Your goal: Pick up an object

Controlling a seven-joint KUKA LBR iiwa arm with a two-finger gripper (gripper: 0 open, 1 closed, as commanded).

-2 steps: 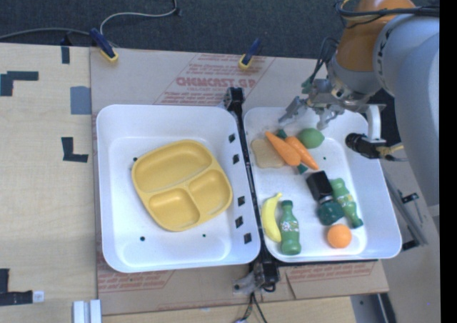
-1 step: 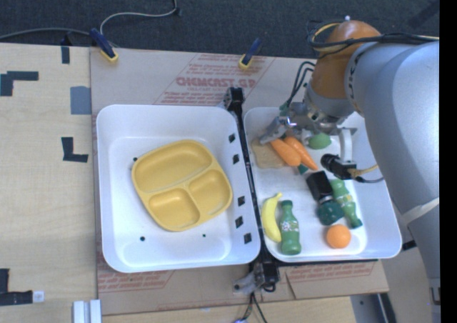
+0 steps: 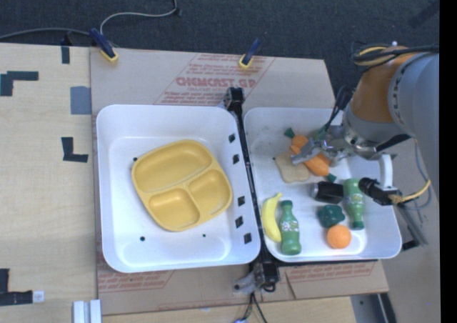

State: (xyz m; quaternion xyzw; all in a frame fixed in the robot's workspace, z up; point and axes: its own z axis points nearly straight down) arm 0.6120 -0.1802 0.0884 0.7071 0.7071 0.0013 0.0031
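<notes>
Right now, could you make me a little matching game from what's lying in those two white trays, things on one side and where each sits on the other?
Things:
1. yellow divided plate
2. banana
3. orange ball
4. gripper

Places:
A. near front corner of the right bin
B. over the carrots at the back of the right bin
C. lying in the left bin
D. beside a green bottle, by the divider between the bins

Pairs: 1-C, 2-D, 3-A, 4-B

Dark grey carpet [image 3: 214,0] beyond a pale wooden bench [image 3: 43,193] topped with clamped brown cardboard [image 3: 207,78].
</notes>
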